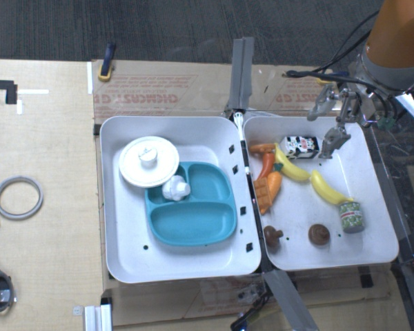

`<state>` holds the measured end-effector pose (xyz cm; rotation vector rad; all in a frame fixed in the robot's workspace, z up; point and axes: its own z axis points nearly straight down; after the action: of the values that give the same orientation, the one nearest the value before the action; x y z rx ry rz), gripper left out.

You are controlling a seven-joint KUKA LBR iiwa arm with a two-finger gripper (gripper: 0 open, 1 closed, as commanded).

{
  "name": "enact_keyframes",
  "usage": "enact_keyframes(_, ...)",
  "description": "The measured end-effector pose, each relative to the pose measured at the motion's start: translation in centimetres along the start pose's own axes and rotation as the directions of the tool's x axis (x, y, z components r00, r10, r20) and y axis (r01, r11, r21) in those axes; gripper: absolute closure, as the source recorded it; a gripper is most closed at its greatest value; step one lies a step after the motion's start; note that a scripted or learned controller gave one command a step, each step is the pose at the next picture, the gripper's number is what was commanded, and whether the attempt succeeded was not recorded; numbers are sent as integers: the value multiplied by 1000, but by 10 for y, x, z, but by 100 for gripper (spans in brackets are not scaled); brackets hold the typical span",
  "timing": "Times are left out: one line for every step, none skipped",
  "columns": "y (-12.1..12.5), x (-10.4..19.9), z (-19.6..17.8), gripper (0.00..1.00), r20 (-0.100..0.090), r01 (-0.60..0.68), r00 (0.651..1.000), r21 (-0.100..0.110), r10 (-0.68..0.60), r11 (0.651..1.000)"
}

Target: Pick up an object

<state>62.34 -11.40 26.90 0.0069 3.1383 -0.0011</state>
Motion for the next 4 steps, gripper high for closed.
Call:
enact_keyframes(-17, 56, 143, 0, -2, -258, 966, 1, 258, 966)
enact_keyframes(11, 28, 177, 0, -3, -332, 943, 1, 332, 943)
enact_keyframes(20, 39, 176, 0, -2, -370, 929, 1, 370, 929)
enact_keyframes(19, 29, 176, 0, -1, -307, 952, 4, 307, 952)
